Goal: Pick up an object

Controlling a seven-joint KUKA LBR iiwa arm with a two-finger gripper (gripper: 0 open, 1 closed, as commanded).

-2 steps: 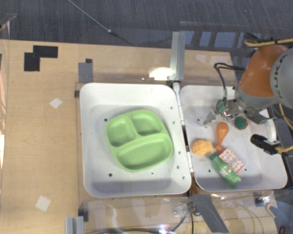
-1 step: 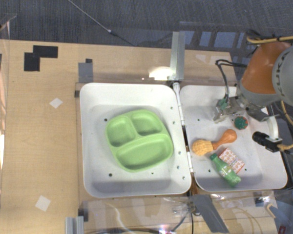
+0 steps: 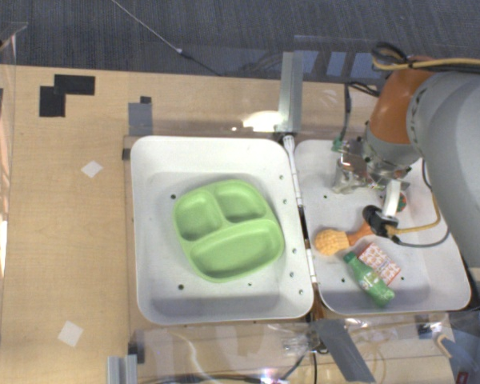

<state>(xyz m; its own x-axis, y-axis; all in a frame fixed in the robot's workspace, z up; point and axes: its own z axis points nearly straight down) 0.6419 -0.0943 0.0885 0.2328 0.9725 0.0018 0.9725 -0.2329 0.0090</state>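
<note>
Grey gripper [image 3: 356,174] hangs low near the right bin's [image 3: 440,294] far edge; its grasp I cannot tell. Candidates cluster at the near edge: brush [image 3: 336,241], green bottle [image 3: 370,278], patterned packet [image 3: 380,262]. Touching items could spoil a pick.

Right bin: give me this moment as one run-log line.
gripper low over right bin, upper part | grasp: none visible | green bottle, brush lying near front | green tray in left bin
</note>
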